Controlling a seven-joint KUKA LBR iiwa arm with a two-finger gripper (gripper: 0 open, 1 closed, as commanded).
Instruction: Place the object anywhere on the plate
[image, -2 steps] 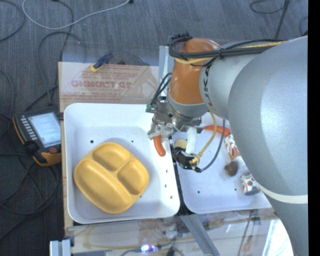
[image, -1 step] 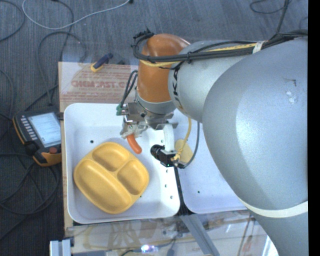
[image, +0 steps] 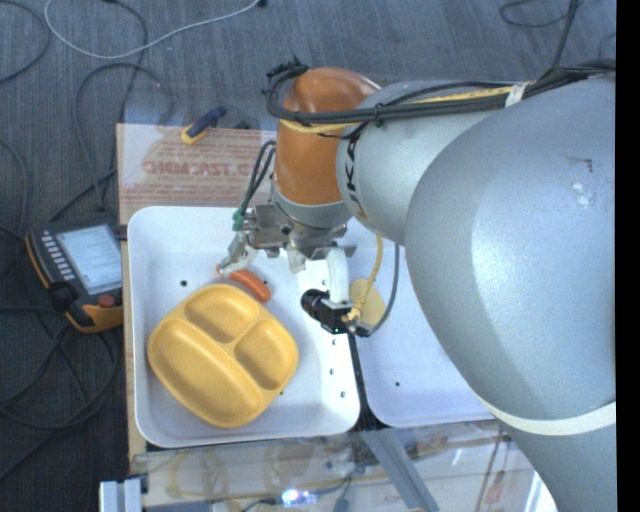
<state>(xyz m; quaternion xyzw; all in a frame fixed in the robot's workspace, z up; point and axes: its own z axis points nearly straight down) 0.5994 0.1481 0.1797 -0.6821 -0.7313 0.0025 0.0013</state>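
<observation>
A yellow plate (image: 222, 366) lies in the left bin (image: 165, 250), toward its near left part. The plate is smooth moulded plastic with rounded corners, and low ridges divide it into three shallow compartments. All three compartments look bare. Just off the plate's upper edge, on the bin's white floor, sits a small orange object (image: 249, 284), elongated and glossy, perhaps a toy carrot, though the view is too coarse to be sure. It lies beside the plate, close to its rim and not on it.

The pincer (image: 268, 258) hangs directly above that orange object, its pale metal fingers pointing down beneath a grey wrist block. One finger seems to reach the object's left end, but how far apart the fingers stand, and whether they grip anything, I cannot tell from here. Above the wrist a broad orange band (image: 318, 135) wraps the arm, matte and cylindrical, and the big smooth grey arm (image: 500, 250) covers most of the right bin (image: 420, 400).

Both bins are shallow white trays with rounded corners and small dark specks on their floors. A black fitting (image: 325, 310) hangs over the seam between them. Behind the left bin lies a flat cardboard sheet (image: 190, 175) with faded red print.
</observation>
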